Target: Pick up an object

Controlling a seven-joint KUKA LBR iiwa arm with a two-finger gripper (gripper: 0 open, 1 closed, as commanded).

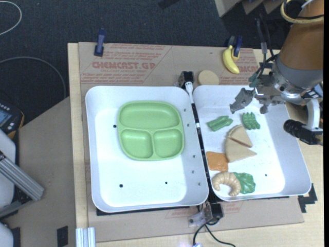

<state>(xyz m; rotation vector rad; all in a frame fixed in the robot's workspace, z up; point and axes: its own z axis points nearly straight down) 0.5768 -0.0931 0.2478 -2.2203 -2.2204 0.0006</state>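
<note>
My gripper (253, 105) hangs over the back of the right bin (288, 158), open, with nothing between its fingers. Just in front of it lies a small green ridged piece (251, 120), and a green pea pod (220, 122) sits to that piece's left. Further forward are a tan sandwich wedge (239, 144), an orange slab (217, 161), a croissant (227, 182) and a green leafy piece (247, 182). None of them touches the gripper.
The left bin (103, 153) holds a green divided plate (151, 129). Behind the bins, on the brown board, lie a banana (231, 60) and a round tan disc (208, 77). A blue clamp (99, 41) grips the board's back edge.
</note>
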